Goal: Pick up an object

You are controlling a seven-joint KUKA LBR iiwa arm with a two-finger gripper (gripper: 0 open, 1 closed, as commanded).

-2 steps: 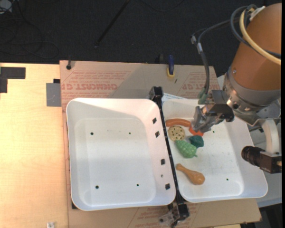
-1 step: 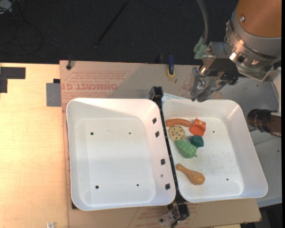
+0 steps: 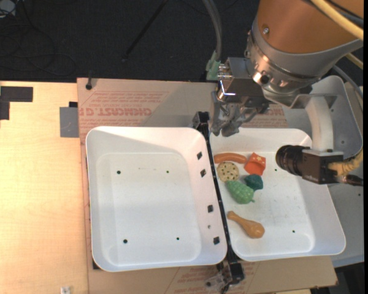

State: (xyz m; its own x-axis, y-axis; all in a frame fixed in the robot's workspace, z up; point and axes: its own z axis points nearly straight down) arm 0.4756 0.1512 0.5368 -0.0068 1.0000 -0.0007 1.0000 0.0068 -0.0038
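Note:
My gripper hangs over the back left corner of the right bin, above and behind the toys, with nothing visible between its fingers. Just below it lie an orange sausage, a round speckled cookie, a red-orange block, a small teal piece and a green knobbly toy. A tan drumstick lies nearer the front of that bin.
The left bin sits beside the right one, with a black clipped divider between them. A black cylindrical device juts over the right bin from the right. Cardboard lies under the bins.

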